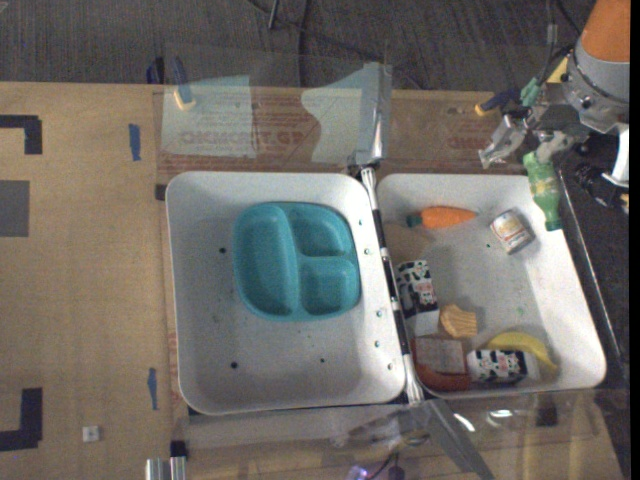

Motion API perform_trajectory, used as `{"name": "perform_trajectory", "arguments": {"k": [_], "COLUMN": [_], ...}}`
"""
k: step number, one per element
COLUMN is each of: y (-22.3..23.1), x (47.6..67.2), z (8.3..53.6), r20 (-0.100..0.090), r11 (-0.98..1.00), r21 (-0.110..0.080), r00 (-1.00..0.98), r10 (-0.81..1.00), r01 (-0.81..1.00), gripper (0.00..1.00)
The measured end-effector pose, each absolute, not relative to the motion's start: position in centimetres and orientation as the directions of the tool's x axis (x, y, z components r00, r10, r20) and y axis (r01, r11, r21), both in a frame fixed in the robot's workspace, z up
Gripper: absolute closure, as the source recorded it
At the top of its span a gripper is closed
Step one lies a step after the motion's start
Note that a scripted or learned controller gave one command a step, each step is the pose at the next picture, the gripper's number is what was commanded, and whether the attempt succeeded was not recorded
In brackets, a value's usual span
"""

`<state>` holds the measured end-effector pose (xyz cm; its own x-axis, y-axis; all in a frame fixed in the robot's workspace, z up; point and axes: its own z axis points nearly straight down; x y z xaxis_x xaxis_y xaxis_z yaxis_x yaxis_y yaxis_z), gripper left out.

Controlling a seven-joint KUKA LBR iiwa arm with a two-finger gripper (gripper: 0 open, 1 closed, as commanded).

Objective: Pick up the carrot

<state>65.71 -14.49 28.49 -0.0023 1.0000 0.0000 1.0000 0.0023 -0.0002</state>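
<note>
The small orange carrot with a green stem end lies on its side near the top of the right-hand white bin, its stem pointing toward the divider between the bins. The grey two-finger gripper hangs at the upper right of the frame, above the bin's far rim and well apart from the carrot; whether it is spread or closed cannot be told at this angle, and nothing is visibly held. To do the reach well, the arm should probably travel down and left in the frame until centred over the carrot's thick middle, turn so the closing line crosses its narrow width, then descend straight. The small silver tin can sits near the carrot's right tip, so approaching from the middle rather than that end should avoid nudging it.
</note>
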Motion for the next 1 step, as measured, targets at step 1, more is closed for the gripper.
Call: {"name": "perform_trajectory", "arguments": {"k": [1], "y": [-14.48], "x": [65.71], "z": [28.48], "r20": [0.0], "r11": [0.002], "r21": [0.0], "r00": [-0.002], "r10": [1.0], "r01": [1.0], "gripper": [0.0]}}
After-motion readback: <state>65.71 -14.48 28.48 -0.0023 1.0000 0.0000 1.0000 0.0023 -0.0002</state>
